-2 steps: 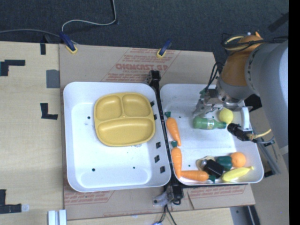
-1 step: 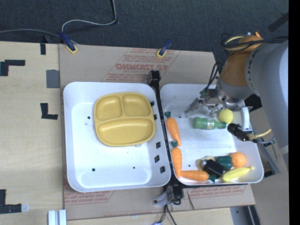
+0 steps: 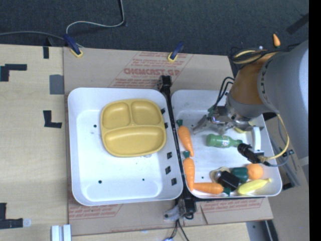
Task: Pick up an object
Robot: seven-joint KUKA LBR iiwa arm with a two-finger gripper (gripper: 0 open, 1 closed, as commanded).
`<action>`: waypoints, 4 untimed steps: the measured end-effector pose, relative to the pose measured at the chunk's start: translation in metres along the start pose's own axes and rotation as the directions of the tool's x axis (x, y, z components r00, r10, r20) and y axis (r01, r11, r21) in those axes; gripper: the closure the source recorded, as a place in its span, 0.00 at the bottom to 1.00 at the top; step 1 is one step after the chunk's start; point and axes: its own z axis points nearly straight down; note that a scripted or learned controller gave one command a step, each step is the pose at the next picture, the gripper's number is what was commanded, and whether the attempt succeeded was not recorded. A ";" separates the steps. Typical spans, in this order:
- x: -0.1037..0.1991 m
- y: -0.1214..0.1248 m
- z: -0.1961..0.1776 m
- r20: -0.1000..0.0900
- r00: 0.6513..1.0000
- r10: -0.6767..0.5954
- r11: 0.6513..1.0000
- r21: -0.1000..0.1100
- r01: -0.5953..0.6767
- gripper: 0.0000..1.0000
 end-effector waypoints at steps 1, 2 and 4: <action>0.070 -0.072 -0.098 -0.005 1.000 -0.002 1.000 0.006 0.002 0.00; 0.033 -0.082 0.000 0.001 1.000 0.002 1.000 -0.002 -0.002 0.00; 0.034 -0.002 -0.009 0.000 1.000 -0.001 1.000 0.000 0.001 1.00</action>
